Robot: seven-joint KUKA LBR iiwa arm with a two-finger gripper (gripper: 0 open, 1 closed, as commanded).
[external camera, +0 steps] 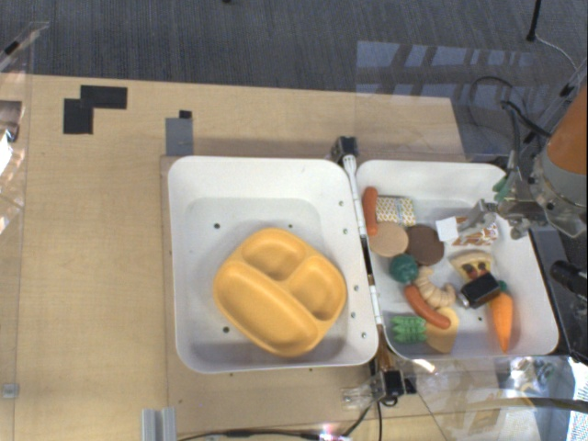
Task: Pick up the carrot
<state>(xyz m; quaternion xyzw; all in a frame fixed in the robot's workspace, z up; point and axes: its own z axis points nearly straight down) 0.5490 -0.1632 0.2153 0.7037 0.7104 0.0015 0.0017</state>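
Carrot (502,320) lies well below end effector (485,215) (grip state unclear) in right bin (542,333).

The bench top (92,274) looks like pale wood or laminate, matt, with a faint grain. Both bins — the left bin (184,246) and the right bin (542,301) — read as smooth white plastic with a soft sheen. The yellow divided plate (280,288) is glossy moulded plastic, catching light along its ridges. The carrot (502,320), at the lower right of the frame, looks like smooth orange plastic with a dull shine. The floor (322,26) across the top is grey carpet — rough, ribbed, matt. The gripper (524,211) appears to be bare grey metal.
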